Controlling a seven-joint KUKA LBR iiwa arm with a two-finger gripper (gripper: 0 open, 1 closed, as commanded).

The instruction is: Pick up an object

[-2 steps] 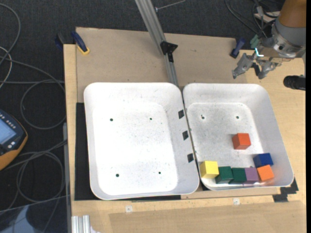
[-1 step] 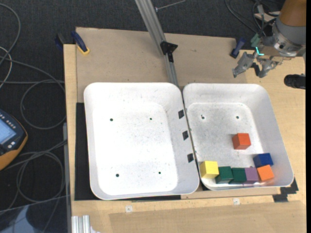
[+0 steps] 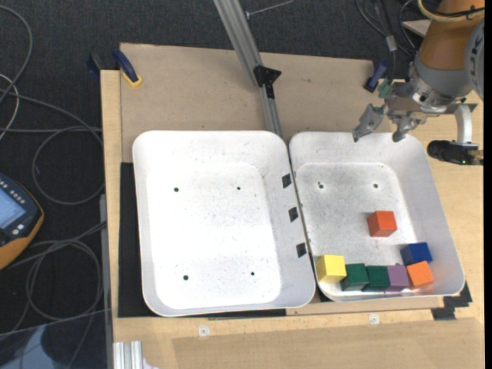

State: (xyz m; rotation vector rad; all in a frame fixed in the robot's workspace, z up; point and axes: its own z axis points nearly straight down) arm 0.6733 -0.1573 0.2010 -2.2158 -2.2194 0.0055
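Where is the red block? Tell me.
The red block sits alone in the right bin, right of its middle, above the row of blocks along the bin's near edge.

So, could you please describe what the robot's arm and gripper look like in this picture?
The arm has an orange band over a grey wrist section. Below it sits a metallic grey gripper with two short, dark-tipped fingers. A white fitting with a black end juts out beside it, and dark cables run behind.
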